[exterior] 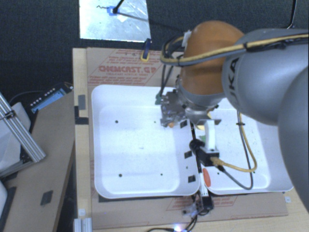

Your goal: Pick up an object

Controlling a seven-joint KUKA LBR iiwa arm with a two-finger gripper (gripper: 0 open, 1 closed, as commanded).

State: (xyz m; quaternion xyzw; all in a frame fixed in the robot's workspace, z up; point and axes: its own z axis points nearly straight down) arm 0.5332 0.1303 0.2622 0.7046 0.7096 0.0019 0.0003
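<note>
Gripper (170, 114) (fingers' state impossible to tell) hangs over the smooth, rounded-cornered left bin's (130, 178) right edge.

You have wide bare floor in the left bin (135, 149) — easy to pass there. Over the divider the arm (251, 66) and its yellow cable (241, 168) crowd the right bin (260, 178), beside an orange object (206, 177).
</note>
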